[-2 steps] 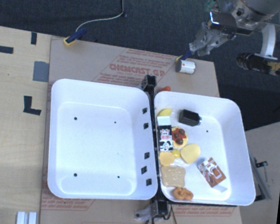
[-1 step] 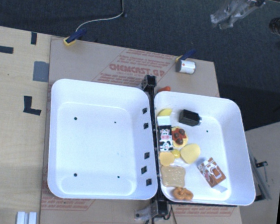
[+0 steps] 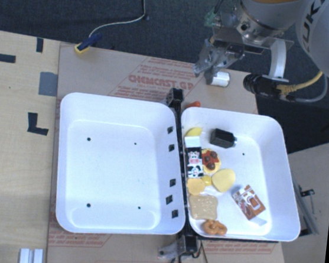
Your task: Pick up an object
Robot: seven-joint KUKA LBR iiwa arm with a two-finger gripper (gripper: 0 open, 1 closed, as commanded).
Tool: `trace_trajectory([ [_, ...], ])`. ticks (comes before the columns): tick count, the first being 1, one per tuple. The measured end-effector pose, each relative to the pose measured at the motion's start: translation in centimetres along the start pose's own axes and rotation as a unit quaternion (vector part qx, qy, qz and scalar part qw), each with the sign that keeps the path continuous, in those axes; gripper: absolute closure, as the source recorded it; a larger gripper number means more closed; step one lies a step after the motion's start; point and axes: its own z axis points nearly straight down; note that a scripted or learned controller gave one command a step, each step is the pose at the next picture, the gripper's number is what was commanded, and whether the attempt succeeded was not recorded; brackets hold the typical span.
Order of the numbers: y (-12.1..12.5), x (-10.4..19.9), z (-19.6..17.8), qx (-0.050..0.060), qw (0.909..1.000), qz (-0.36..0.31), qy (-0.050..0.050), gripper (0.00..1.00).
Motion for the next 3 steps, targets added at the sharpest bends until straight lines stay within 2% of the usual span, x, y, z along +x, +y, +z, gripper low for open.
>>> trace_trajectory([
  [1,-0.4,-0.2,-13.3,-0.015,0.9999,0.001,0.0,1.0],
  [2,-1.2,0.0,14.1,0.001,1.0,0.003,-0.001,1.0],
  [3,-2.2,-0.8,1.9,-0.012,0.9999,0.002,0.0,1.0],
])
